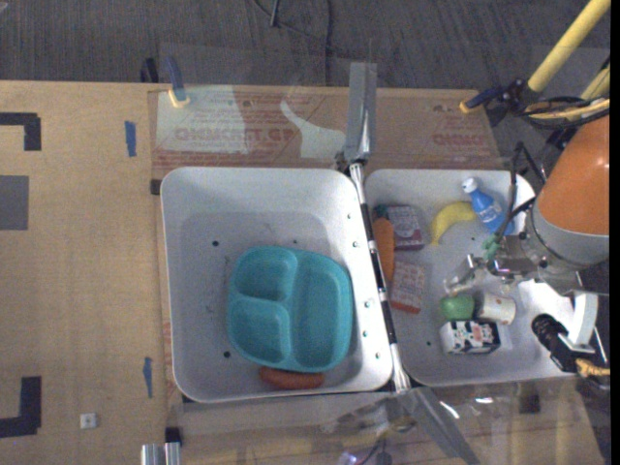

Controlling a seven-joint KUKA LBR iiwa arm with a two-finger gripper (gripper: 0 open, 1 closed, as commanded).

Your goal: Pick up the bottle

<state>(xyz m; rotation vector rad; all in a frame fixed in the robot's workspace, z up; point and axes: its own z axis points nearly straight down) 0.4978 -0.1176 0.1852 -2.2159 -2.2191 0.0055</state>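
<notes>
The bottle (482, 204) is small, pale blue with a blue cap, and lies near the far right corner of the right bin (426, 361), just right of a yellow banana (448, 220). My gripper (473, 271) hangs over the middle of the right bin, a short way in front of the bottle and apart from it. It sits just above a green object (457, 307) and a white cup (497, 309). The grey arm with its orange band (581, 187) comes in from the right, and part of it crosses close beside the bottle.
The right bin also holds an orange carrot (385, 246), two snack packets (407, 227) (408, 287) and a small milk carton (472, 337). In the left bin (194, 211) lie a teal divided plate (291, 308) and a red sausage (291, 379). A metal divider (360, 114) separates the bins.
</notes>
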